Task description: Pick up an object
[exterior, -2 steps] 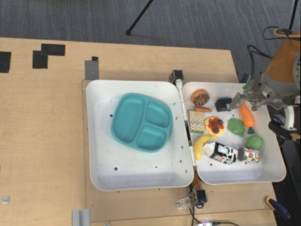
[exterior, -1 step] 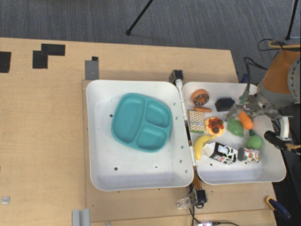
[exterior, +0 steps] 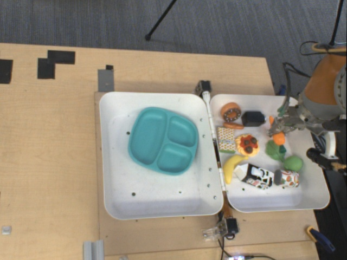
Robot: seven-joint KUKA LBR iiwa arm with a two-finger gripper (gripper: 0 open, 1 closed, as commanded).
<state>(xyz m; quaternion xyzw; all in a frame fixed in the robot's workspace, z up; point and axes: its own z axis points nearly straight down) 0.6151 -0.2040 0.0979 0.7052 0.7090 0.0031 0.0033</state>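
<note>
pale wood worktop (exterior: 49,161) carries two white bins side by side. left bin (exterior: 116,194) holds a teal divided tray (exterior: 162,140). right bin (exterior: 314,199) is crowded with toy foods: a banana (exterior: 233,166), a green ball (exterior: 293,163), a black block (exterior: 252,117), a doughnut (exterior: 231,111). grey arm (exterior: 320,99) reaches in from the right, its claw (exterior: 277,124) low over a small orange piece (exterior: 278,139); whether it is clenched or released cannot be told.
</note>
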